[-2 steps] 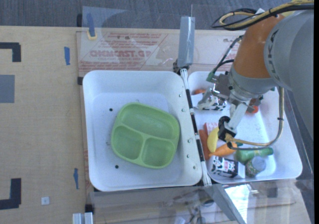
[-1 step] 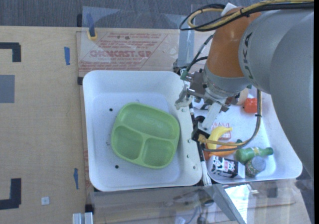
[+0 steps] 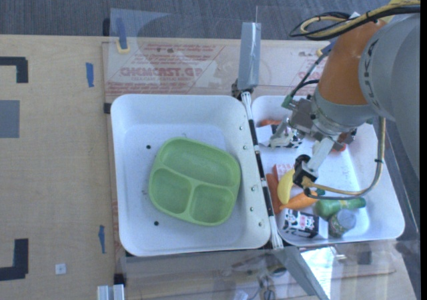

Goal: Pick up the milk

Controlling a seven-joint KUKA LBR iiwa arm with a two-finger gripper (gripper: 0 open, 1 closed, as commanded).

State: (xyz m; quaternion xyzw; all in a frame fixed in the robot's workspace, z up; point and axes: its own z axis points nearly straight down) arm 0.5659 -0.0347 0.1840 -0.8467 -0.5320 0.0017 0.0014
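Overhead slanted view of a pale wooden bench (image 3: 53, 159) carrying two shallow white bins side by side. The left bin (image 3: 133, 132) holds a green divided plate (image 3: 194, 180). The right bin (image 3: 373, 179) holds a cluster of toy foods. Near its far left corner lies a small carton with black-and-white cow patches, most likely the milk carton (image 3: 276, 139), close to the wall shared by the two bins. The grey arm (image 3: 347, 79) with its orange band reaches in from the right, and its pincer (image 3: 289, 132) sits right at the carton, seemingly touching or just above it. Whether the pincer is spread or pressed together cannot be told from this angle, and no grasp is visible. Nearer the front lie a yellow banana (image 3: 285, 185), an orange carrot (image 3: 300, 202) and a black, white and red packet (image 3: 300, 223), all apart from the carton. The carton looks light and small, probably hollow with smooth faces, so it may slide or tip if nudged. Its two flat opposite sides, squeezed across the narrow width, seem the best place to hold it. The nearby wall leaves little room on that side.
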